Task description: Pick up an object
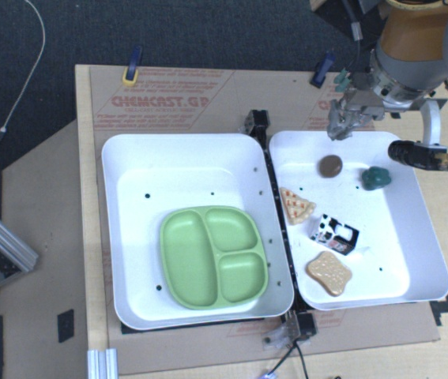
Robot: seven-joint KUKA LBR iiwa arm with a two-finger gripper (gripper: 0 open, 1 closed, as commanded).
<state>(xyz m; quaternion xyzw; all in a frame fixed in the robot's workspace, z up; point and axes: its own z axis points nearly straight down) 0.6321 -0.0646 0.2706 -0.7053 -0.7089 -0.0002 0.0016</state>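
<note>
My gripper (340,129) hangs over the far rim of the right bin (413,287), its fingers close together with nothing between them. Just below it in that bin lies a small brown round object (331,166). A teal lump (377,178) sits to the right of that. Nearer the bin's left wall is a waffle-patterned toy cracker (295,205). A black-and-white block (335,233) lies in the middle, and a tan toast-shaped toy (329,273) rests near the front.
The left bin (129,180) holds a green three-compartment plate (212,256). A black clamp (257,122) sits at the far end of the seam between the bins. A black cylindrical part (417,154) of the arm juts over the right bin's far right corner.
</note>
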